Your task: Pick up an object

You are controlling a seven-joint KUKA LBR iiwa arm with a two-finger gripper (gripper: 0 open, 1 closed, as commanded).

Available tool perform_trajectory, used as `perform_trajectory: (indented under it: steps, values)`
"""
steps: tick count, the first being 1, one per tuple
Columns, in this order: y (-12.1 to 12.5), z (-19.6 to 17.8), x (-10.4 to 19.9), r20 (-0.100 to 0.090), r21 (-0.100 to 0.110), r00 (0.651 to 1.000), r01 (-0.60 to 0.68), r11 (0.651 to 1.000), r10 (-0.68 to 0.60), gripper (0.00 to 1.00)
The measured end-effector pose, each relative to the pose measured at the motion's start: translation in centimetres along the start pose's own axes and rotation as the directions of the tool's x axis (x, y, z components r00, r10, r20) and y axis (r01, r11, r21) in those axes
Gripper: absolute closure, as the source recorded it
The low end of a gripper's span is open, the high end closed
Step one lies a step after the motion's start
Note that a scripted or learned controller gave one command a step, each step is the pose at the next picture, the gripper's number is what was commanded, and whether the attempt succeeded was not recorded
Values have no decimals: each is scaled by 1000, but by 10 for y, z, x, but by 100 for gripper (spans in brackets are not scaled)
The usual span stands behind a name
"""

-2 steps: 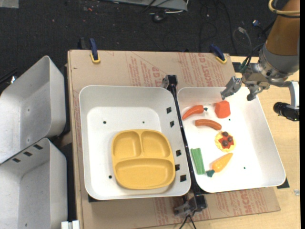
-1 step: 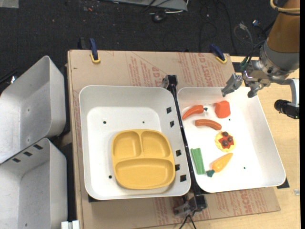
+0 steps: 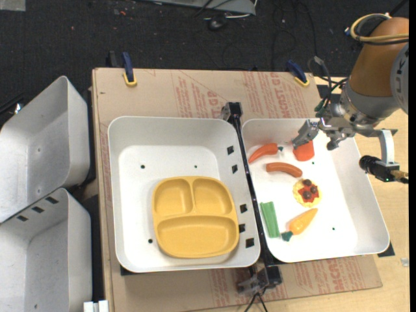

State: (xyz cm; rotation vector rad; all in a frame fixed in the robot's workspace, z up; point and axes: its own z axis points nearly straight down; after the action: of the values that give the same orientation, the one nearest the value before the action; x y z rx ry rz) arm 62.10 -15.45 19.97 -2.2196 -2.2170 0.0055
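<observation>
The right bin [image 3: 364,200] holds several toy foods. A red chunk [image 3: 303,151] lies near its back, with an orange-red pepper [image 3: 262,152] and a brown sausage [image 3: 284,169] to its left. Nearer the front are a small yellow pizza with red toppings [image 3: 306,192], a green block [image 3: 269,218] and an orange carrot-like piece [image 3: 302,221]. My gripper [image 3: 320,138] hangs over the back of this bin, open, fingers spread. Its left finger [image 3: 305,134] is just above the red chunk. Nothing sits between the fingers.
The left bin [image 3: 130,142] contains a yellow divided plate [image 3: 195,216]. The divider between the bins [image 3: 247,181] carries black clips. Spare white bins [image 3: 39,174] stand at the far left. A black cable fitting [image 3: 377,166] juts from the arm over the right rim.
</observation>
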Motion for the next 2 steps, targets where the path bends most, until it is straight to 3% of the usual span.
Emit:
perform_trajectory:
  steps: [2]
  values:
    - [-2,101,-3,-1,-11,1000,-2,1000,2,0]
